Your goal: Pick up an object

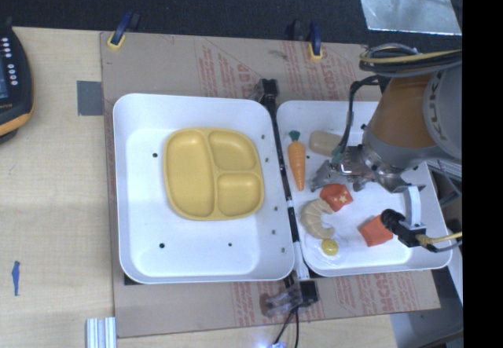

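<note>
While the yellow divided tray lies alone in the left bin, the right bin is crowded.

There, left to right: a carrot, a pale croissant-like piece, a red chunk and an orange-red block. The end effector hovers just above the red chunk, arm entering from the right; whether it is released or clenched, I cannot tell.

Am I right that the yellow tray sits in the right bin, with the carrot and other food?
Not quite: the camera view shows the yellow tray in the left bin. The carrot and other food lie in the right bin.
</note>
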Available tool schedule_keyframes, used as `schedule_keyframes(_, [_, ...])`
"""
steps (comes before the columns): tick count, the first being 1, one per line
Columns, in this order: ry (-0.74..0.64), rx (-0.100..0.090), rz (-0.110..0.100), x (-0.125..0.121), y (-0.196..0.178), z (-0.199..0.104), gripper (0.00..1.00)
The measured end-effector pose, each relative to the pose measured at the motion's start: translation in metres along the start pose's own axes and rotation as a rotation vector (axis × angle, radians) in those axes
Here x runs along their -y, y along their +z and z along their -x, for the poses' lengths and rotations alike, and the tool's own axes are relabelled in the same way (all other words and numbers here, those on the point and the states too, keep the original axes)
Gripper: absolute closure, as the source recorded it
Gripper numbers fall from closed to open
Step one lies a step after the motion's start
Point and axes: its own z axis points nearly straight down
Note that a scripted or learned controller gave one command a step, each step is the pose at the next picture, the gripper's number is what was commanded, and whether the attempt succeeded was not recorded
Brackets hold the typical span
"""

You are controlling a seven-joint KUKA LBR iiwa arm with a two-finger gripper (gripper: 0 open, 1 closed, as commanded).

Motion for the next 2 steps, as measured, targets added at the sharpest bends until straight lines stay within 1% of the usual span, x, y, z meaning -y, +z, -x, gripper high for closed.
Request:
schedule_keyframes(1, [0.001, 0.002, 0.011, 0.021, 0.014, -0.004, 0.00])
schedule_keyframes(2, [0.001, 0.005, 0.015, 0.020, 0.003, -0.002, 1.00])
